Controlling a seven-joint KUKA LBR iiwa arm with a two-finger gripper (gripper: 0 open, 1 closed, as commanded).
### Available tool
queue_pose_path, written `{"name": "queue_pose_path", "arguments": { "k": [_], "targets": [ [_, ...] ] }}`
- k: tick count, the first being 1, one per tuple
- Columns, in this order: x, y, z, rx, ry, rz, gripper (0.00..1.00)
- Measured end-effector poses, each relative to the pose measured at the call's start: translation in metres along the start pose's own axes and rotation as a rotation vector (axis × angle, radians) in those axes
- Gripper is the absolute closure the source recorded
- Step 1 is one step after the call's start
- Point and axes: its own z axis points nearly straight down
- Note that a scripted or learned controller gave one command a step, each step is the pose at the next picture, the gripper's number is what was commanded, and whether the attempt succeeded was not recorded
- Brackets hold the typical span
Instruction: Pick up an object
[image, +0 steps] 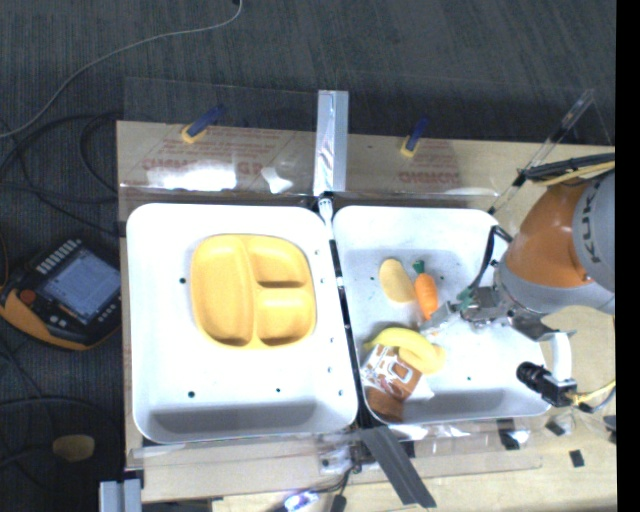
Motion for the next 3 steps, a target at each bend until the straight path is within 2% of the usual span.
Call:
{"name": "queue_pose_path", "arguments": {
  "k": [1, 2, 3],
  "targets": [
    [0.024, 0.071, 0.001, 0.0, 0.0, 0.009, 0.0],
    [0.024, 0.071, -0.009, -0.001, 0.001, 0.009, 1.0],
    [0.093, 0.124, -0.093, 0.014, 0.002, 0.201, 1.0]
  ]
}}
